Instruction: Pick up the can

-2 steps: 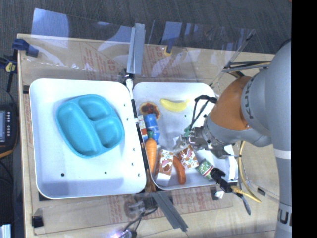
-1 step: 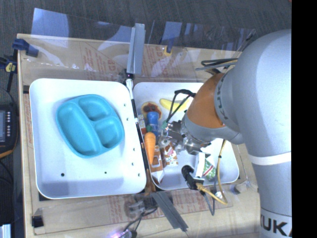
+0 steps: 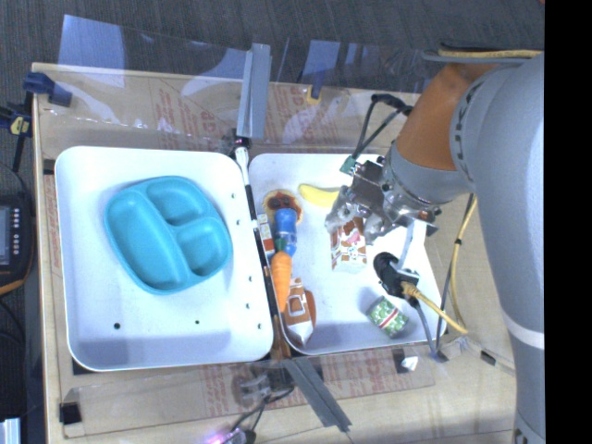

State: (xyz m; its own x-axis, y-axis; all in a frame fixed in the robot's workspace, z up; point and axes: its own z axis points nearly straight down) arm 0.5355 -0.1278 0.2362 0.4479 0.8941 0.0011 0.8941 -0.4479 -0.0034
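The can (image 3: 388, 315) is a small green and white cylinder lying on its side in the near right corner of the right bin (image 3: 407, 169). My gripper (image 3: 356, 220) hangs over the middle of that bin, directly above a red and white carton (image 3: 349, 248). The can lies apart from the gripper, nearer the front and to the right. The grey arm with its orange band reaches in from the right, and it covers the bin's far right side.
Along the right bin's left wall lie a blue bottle (image 3: 285, 229), an orange carrot (image 3: 280, 271) and a brown and white pack (image 3: 298, 308). A yellow piece (image 3: 319, 194) lies at the back. A black cable plug (image 3: 388, 271) hangs near the can. The left bin (image 3: 83, 313) holds a blue divided tray (image 3: 166, 232).
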